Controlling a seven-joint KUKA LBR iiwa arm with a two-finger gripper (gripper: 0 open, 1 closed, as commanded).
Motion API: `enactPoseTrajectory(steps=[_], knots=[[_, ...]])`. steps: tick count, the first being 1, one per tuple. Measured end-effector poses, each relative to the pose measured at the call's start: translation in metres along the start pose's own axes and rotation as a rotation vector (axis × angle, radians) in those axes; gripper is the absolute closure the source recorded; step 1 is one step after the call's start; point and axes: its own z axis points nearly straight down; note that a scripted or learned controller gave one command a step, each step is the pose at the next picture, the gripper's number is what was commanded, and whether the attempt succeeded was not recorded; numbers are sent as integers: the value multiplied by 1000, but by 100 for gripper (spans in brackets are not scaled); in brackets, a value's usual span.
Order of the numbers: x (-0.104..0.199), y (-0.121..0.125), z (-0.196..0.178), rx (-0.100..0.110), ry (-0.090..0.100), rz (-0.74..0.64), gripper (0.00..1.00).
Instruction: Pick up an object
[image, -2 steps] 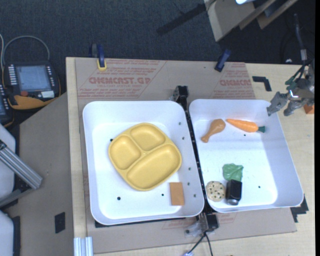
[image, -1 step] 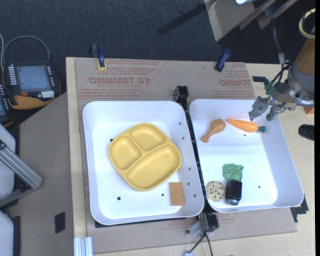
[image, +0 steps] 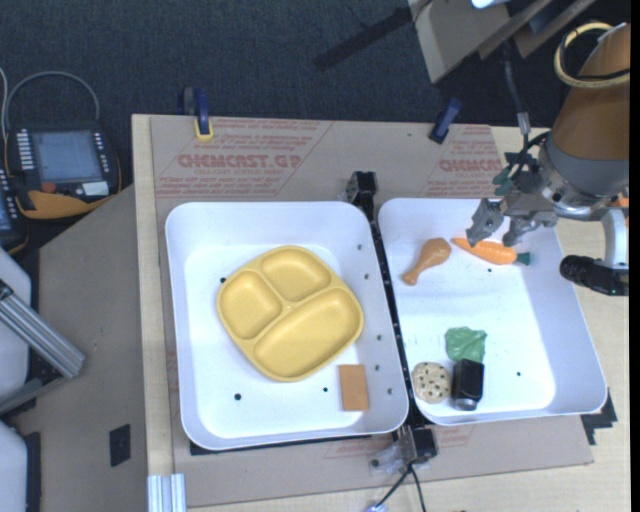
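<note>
Over the far part of the right bin (image: 560, 330) the hand (image: 503, 228) hangs low, its grey fingers (image: 487, 222) pointing down just above and partly in front of the toy carrot (image: 487, 251), which lies flat on the bin floor with its green tip toward the right wall; whether the fingers are spread or closed around anything I cannot tell, and the carrot looks to be resting on the bin rather than lifted. Just to the left of the carrot lies a tan toy drumstick (image: 428, 259), its thin end pointing toward the near left. Well apart from these, at the near end of the same bin, a green leafy piece (image: 465, 343) sits just behind a black block (image: 467, 384), and a speckled round cookie (image: 431, 381) lies touching or almost touching the block's left side. The left bin (image: 195, 300) holds a yellow divided plate (image: 289, 312) near its middle, and a small tan rectangular block (image: 353, 387) lies just beside the plate's near right edge. Both bins sit side by side on the brown worktop (image: 300, 155)
</note>
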Motion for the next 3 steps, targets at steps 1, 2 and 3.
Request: enactPoseTrajectory(steps=[1, 2, 3], knots=[[61, 3, -6, -2, 1, -2, 100], [115, 13, -3, -4, -2, 0, 100], [174, 13, 9, 1, 0, -1, 100]])
